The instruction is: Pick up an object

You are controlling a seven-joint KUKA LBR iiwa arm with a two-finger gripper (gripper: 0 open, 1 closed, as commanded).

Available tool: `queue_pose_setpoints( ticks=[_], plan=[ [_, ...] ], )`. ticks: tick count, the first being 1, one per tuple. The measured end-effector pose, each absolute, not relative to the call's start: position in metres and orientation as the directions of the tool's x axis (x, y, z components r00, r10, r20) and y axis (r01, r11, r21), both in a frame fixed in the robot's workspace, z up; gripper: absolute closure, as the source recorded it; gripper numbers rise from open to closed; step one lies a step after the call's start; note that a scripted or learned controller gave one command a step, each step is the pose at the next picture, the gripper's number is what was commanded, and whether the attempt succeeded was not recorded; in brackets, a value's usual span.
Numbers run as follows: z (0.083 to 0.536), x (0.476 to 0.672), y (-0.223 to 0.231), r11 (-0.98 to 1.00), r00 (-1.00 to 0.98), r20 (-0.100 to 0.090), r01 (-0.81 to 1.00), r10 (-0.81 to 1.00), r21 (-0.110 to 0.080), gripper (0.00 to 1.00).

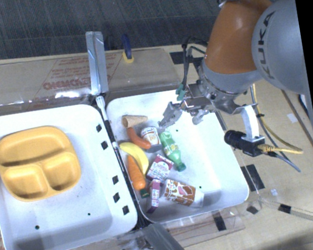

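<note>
**Pincer over right bin, nothing held**

Orange-banded arm (246, 23) sits highest, nearest lens, reaching in from right. Pincer (173, 112) hangs low over right bin (226, 187), fingers parted, nothing betw. them. Just below tips: green bottle (172, 148), small can (150, 135). Further out: banana (135, 154), carrot (136, 172), brown carton (177, 193), all heaped vs. bin's left wall, likely dumped loose. Left bin (21, 239) holds yellow tray (36, 161). Judgement: approach stage, bottle probable target; pick not yet made.
</note>
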State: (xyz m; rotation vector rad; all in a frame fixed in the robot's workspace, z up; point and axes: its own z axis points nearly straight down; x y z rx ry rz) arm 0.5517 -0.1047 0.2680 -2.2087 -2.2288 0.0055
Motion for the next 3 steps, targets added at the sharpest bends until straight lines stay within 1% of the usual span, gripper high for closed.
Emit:
queue_pose_setpoints(
  ticks=[1,2,3],
  plan=[
    [0.136,0.545,-0.118,0.038,-0.038,0.000,0.999,0.999,-0.006,0.00],
    [0.090,0.554,-0.143,0.077,-0.077,0.001,0.997,0.997,-0.006,0.00],
    [0.100,0.554,-0.143,0.081,-0.081,0.001,0.997,0.997,-0.007,1.00]
  ],
)
